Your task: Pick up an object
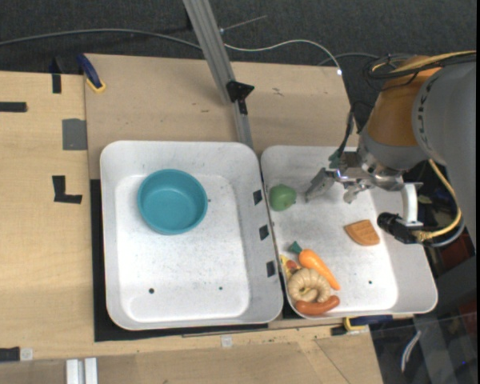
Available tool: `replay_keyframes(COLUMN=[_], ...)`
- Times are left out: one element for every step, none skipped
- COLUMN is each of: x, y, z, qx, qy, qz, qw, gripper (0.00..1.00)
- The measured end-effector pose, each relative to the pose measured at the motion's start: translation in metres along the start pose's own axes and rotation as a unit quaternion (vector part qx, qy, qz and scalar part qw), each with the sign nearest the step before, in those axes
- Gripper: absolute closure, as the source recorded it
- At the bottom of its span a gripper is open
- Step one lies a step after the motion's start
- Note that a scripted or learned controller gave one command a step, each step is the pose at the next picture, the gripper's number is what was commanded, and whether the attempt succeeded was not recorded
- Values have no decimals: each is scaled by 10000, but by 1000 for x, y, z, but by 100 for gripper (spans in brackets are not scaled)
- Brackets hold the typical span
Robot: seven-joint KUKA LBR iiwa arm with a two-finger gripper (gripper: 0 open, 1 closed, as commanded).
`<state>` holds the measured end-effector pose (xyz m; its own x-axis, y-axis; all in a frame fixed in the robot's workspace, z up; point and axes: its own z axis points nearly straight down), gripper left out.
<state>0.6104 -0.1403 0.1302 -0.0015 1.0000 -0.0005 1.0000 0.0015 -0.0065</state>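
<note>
The gripper [334,186] hung spread and empty just right of the green ball [282,198] in the right bin [408,294], which could roll away if nudged off-centre.

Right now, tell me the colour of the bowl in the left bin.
Teal blue; the bowl shows plainly in the camera view.

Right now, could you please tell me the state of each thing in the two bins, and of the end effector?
Blue bowl: upright, in the left bin.
Green ball: resting by the right bin's left wall.
Cracker: lying flat.
Carrot: on its side, against the pretzel.
Sausage: lying at the front rim.
End effector: open, holding nothing.
</note>
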Motion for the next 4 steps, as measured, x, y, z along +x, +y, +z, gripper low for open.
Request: replay_keyframes(x=[1,1,-2,0], y=[0,0,1,8], z=[44,32,-31,-75], qx=[-22,-19,-58,-53], qy=[-7,3,-4,-1], qz=[-4,-7,0,-1], qw=[10000,10000,10000,10000], gripper=[0,100,100,100])
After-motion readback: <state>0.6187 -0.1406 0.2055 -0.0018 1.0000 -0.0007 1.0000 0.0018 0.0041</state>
